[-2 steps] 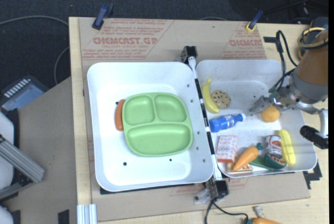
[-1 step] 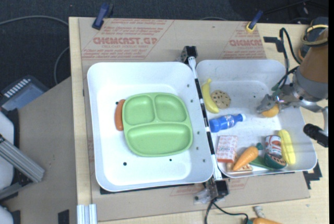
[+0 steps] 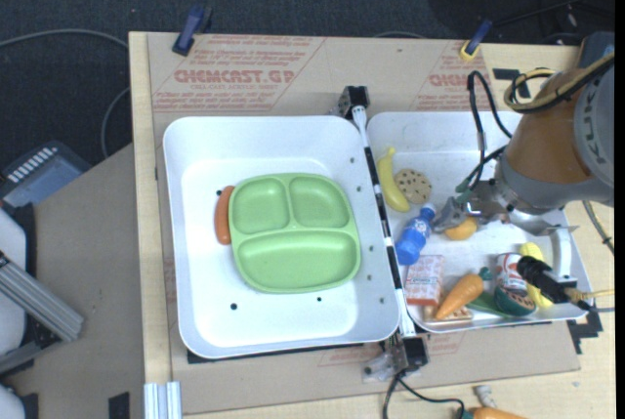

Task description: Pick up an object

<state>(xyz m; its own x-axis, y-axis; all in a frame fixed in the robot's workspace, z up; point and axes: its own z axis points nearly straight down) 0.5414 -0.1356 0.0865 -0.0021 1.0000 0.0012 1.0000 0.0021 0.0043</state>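
Two white bins on brown board stamped "CHEMCAST GP" (image 3: 234, 75) — green divided plate (image 3: 293, 231) sits in the left bin (image 3: 195, 153). Over in the right bin (image 3: 430, 129), the gripper (image 3: 457, 215) is down by a small orange-yellow piece (image 3: 461, 230) near the blue bottle (image 3: 414, 236) — can't tell if its fingers are spread or closed.

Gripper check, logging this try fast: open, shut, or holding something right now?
Gripper: cannot be told; it sits low in the right bin, right by a small orange-yellow object.

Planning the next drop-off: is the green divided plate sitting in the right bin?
No, the green divided plate lies in the left bin, while the banana and carrot share the right bin.
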